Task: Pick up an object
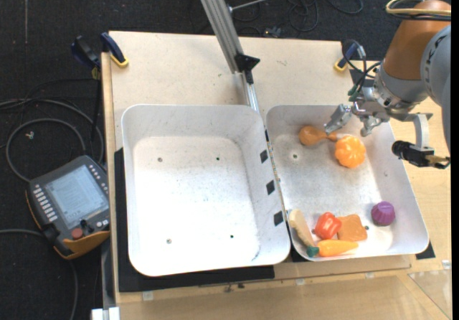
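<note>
White plastic bins sit side by side on the pale bench [186, 67]; the left bin [143, 125] shows only a speckled floor, and the right bin [315, 175] holds all the objects. Near its far end the gripper [353, 119] hangs with its two fingers spread apart — nothing sits between them; one fingertip points toward a small tan gourd-shaped toy [312, 135], the other stands just above an orange pumpkin-like fruit [349, 152], and whether either finger touches them cannot be told. At the near end, a red pepper [327, 225], an orange block [352, 227] and a carrot [336, 247] lie clustered together, with a pale banana-like piece [300, 226] just left of them against the bin wall; a purple round object [383, 213] rests apart, by the right wall. Off the bench on the dark floor lies a teach pendant [70, 200] with an orange rim — well left of the bins.
</note>
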